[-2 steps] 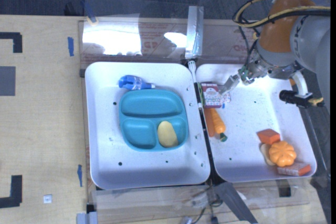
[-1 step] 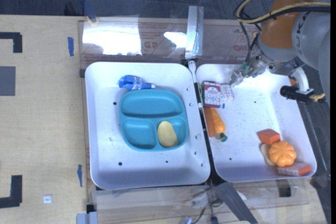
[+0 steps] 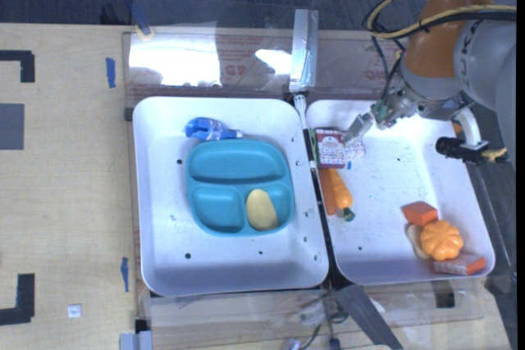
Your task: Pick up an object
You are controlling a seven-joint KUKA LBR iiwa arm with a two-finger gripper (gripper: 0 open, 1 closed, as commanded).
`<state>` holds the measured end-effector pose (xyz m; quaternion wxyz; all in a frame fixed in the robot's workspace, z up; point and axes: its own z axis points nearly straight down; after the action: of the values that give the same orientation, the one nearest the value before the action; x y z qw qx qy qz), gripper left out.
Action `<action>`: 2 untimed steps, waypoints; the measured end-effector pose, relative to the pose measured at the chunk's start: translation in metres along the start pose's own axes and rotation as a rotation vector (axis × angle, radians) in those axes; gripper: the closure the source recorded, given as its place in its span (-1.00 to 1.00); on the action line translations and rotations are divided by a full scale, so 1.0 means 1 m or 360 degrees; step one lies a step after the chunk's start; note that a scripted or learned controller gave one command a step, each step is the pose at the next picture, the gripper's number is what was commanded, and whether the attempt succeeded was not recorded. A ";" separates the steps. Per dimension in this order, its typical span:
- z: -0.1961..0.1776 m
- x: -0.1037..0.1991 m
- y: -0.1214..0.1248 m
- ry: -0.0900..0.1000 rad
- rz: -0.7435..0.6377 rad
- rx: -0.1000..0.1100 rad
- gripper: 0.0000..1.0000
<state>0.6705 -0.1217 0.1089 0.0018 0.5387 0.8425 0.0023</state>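
Note:
My gripper (image 3: 358, 128) hangs low over the back left part of the right bin (image 3: 394, 168), reaching in from the upper right. Its tip is just above and right of a small red and white carton (image 3: 330, 149) that lies against the bin's left wall. An orange carrot (image 3: 335, 191) lies just in front of the carton. At the bin's front right sit an orange pumpkin (image 3: 441, 238), a red-orange block (image 3: 419, 213) and a pinkish flat piece (image 3: 464, 265).
The left bin (image 3: 156, 201) holds a blue divided tray (image 3: 234, 168) with a yellow potato-like lump (image 3: 262, 209) in one compartment, and a blue crumpled item (image 3: 206, 128) behind it. A metal divider (image 3: 302, 53) and clear sheet stand at the back.

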 end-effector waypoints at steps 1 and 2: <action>0.009 0.003 -0.002 -0.0011 -0.0199 0.0020 -1.00; -0.001 0.015 0.004 -0.0005 0.0224 0.0002 -1.00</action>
<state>0.6678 -0.1065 0.1097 0.0026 0.5965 0.8026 0.0009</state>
